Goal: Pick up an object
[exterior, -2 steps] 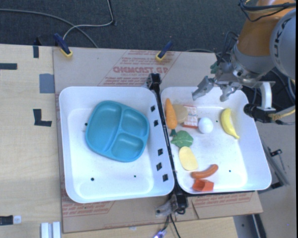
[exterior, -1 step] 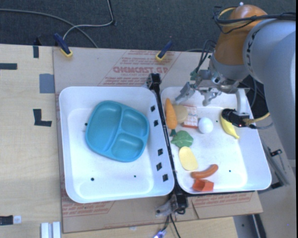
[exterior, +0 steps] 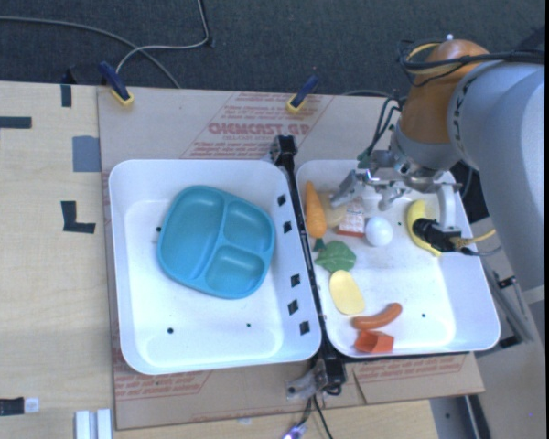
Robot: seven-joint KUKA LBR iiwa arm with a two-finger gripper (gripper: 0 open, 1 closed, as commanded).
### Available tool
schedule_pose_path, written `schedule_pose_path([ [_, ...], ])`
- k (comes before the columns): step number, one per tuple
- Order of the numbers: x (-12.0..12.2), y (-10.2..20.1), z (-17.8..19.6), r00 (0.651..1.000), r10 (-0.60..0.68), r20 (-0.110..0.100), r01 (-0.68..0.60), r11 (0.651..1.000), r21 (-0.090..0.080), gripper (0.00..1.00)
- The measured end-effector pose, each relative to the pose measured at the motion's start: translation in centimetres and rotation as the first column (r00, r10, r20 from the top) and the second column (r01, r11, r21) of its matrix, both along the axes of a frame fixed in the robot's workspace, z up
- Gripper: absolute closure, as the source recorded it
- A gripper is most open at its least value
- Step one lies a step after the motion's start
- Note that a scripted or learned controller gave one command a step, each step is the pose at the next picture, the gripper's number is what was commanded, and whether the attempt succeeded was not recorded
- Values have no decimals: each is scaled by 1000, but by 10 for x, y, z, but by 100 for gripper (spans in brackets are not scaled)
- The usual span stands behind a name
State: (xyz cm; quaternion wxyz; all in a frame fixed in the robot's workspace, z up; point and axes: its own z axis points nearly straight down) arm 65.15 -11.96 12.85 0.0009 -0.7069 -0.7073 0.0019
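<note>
You see the hand low over the far end of the right bin, its metal fingers spread apart and grasping nothing. Take the white ball as your landmark: the hand hovers just beyond it, and a small red-and-white packet lies touching its left side. Farther left of the ball lies an orange carrot along the bin's wall. Nearer you than the ball come a green leafy piece, a yellow oval piece, a red sausage and a red block. Right of the ball sits a yellow banana. Well left of the ball, the left bin holds a blue divided plate.
</note>
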Motion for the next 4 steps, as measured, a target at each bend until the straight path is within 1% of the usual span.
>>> schedule_pose_path([
  [1,3,-2,-35,1000,1,18,-1,1000,0,0],
  [2,-51,9,-39,1000,-5,18,5,1000,-11,0],
  [3,-2,0,-34,1000,1,4,-1,1000,1,0],
  [4,-14,12,-42,1000,0,7,0,1000,-2,0],
])
